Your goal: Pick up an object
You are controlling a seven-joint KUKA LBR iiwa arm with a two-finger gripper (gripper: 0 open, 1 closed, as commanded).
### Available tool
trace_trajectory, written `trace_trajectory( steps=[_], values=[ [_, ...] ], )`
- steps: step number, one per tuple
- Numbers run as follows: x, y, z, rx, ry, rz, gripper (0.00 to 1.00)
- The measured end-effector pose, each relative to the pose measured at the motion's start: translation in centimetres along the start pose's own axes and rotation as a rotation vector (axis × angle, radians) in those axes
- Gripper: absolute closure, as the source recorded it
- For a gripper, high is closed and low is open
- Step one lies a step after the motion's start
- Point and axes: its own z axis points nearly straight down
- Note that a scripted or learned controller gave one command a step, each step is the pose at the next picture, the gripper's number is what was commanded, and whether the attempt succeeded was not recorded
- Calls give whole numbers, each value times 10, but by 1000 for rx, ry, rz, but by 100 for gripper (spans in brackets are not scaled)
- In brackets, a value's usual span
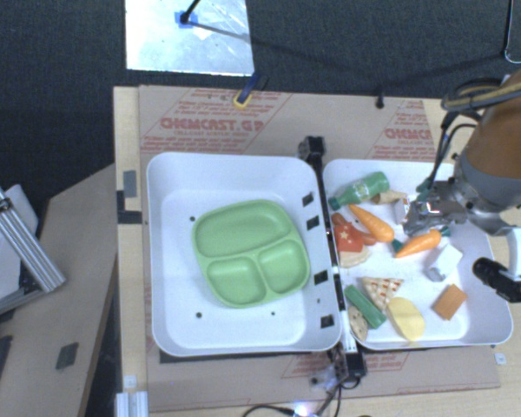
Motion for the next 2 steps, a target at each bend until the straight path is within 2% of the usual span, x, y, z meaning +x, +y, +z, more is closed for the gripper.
trace_trajectory(
  steps=[1,2],
  values=[
    [23,54,-8,-1,1,-4,100],
    [51,96,-11,0,2,-4,100]
  ],
)
